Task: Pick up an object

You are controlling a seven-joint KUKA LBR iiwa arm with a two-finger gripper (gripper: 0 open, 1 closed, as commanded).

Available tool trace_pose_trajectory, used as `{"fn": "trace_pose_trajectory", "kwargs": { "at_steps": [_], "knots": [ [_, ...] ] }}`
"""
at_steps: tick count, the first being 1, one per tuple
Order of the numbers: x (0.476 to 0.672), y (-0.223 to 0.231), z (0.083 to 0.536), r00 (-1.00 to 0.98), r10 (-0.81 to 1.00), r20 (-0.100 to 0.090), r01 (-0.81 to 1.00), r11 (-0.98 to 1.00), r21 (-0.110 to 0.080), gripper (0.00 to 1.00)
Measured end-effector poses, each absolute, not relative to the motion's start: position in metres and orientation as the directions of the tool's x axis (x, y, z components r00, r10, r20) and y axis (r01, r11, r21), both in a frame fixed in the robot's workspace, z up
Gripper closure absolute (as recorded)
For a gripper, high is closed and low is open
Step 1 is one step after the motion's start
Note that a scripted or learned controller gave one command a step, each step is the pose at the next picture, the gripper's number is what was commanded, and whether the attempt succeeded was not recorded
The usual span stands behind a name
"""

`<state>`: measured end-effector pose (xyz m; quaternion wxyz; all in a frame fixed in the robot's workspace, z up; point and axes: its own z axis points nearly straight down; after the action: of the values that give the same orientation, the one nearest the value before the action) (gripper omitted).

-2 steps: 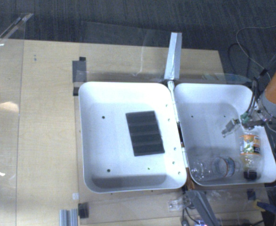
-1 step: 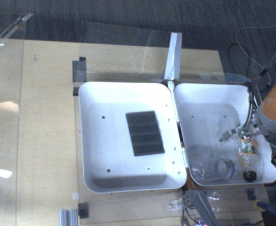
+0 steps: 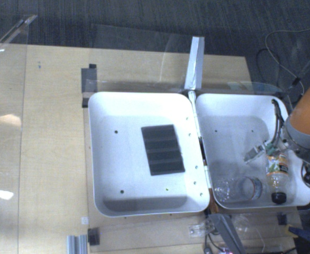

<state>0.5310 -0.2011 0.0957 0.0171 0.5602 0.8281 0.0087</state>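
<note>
Gripper (image 3: 262,151) hangs low inside the right bin (image 3: 224,110), under the orange-banded arm (image 3: 308,118); whether anything sits between its tips I cannot tell. Just right of it lies a small bottle (image 3: 275,169) with a black cap, just below it a clear jar (image 3: 239,189). Well to its left, in the left bin (image 3: 107,157), lies a dark ridged block (image 3: 162,149)

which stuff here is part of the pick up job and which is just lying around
Part of the job:
- gripper, low in the right white bin
- small clear plastic bottle with a black cap, beside the gripper
- clear glass jar lying on its side, near that bin's front

Just lying about:
- dark ribbed rectangular pad in the left white bin
- wooden bench
</note>
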Motion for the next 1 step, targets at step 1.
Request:
{"fn": "trace_pose_trajectory", "kwargs": {
  "at_steps": [1],
  "knots": [
    [0.534, -0.2016, 0.0923, -0.405, 0.914, -0.012, 0.914, 0.405, 0.023, 0.0]
  ]
}}
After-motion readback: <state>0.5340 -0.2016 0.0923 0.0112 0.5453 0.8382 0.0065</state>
